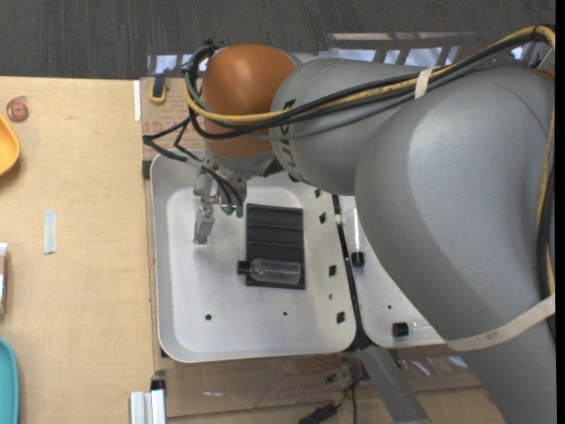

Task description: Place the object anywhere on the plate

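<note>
The gripper (206, 226) hangs low over a white bin (221, 325), and from where I stand I cannot tell whether it is spread or pressed together. The black ribbed object (274, 232) lies flat in that bin just beside it, on the arm's side, not touching it. A clear piece (274, 274) rests at the object's near end.

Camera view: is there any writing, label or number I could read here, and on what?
None can be read.
The arm and the left bin show no lettering.
The round disc on the bench is too small to tell.
</note>
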